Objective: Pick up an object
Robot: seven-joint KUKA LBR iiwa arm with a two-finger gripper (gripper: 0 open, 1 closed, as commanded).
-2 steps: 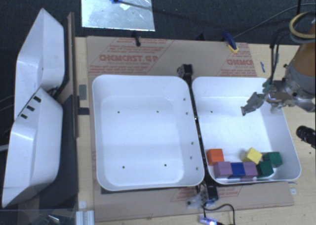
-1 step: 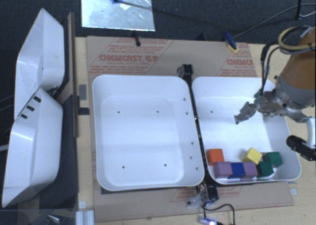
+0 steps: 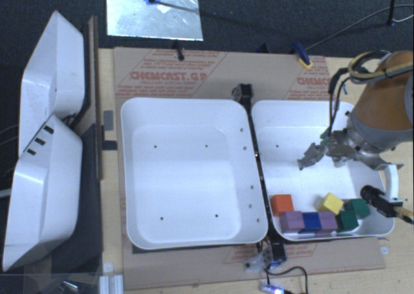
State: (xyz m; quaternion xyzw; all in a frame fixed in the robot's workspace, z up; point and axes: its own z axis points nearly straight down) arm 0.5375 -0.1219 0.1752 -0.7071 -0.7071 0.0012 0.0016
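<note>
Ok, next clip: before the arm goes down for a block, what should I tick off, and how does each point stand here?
1. Blocks are in reach in the right bin: ok. Orange block, purple block, blue block, yellow block and green block sit along its near edge.
2. Gripper carries nothing: ok, nothing shows at its tip.
3. Gripper is above a block: not ok, it hangs over bare bin floor, behind the cluster.
4. Jaws open wide enough: cannot tell.
5. Target stands apart from its neighbours: not ok, the blocks are packed together; the orange one at the left end has the most free sides.
</note>
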